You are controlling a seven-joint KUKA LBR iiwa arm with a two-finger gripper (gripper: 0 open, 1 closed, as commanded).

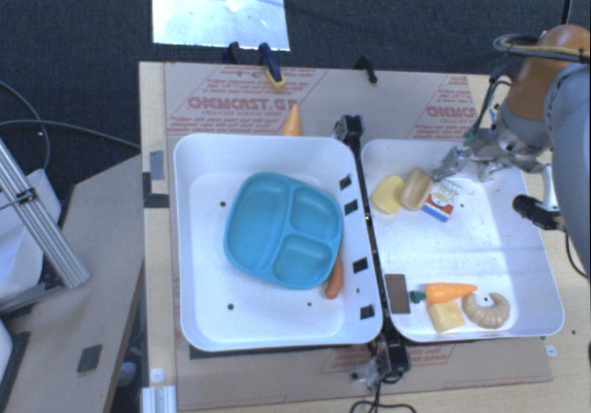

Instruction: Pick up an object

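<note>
My gripper (452, 163) hangs over the far part of the right bin (517, 245), with the grey arm reaching in from the right. Just beneath and left of it lie a tan bread roll (416, 188), a yellow piece (388, 194) and a small white carton with red and blue print (441, 202). Whether the gripper touches any of them cannot be made out. At the bin's near side lie an orange carrot (450, 291), a yellow block (446, 316), a beige croissant (488, 309) and a brown block (397, 293).
The left bin (208, 309) holds a blue divided plate (283, 228) with a small carrot (334, 280) at its near right edge. An orange cone (292, 120) stands behind that bin. A black divider (362, 226) runs between the two bins.
</note>
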